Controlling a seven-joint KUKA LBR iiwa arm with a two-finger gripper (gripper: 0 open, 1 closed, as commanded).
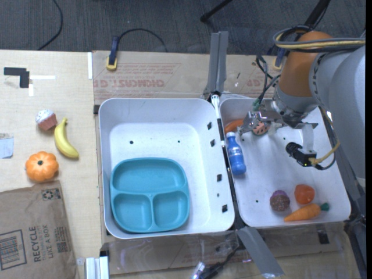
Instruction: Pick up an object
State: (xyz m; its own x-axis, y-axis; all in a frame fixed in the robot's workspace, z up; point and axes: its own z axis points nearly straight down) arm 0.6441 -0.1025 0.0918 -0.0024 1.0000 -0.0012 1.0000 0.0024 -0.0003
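Reaching into the right bin (325,156), the arm (302,68) holds its gripper (257,125) low over the bin's far left corner. A small reddish object (261,128) sits at the fingers, beside an orange piece (233,125) by the wall; whether the fingers are spread or closed, or grip anything, cannot be told from this slant. A blue bottle (235,153) lies just near of the gripper along the divider. Well apart, at the near edge, lie a purple ball (279,200), an orange fruit (304,193) and a carrot (303,213). The left bin (157,121) bears a teal tray (150,194).

Judged step: closing on the corner object. To do it well, centre the fingers on one item only, keep clear of the wall and bottle, seat the grip fully, then lift straight up.
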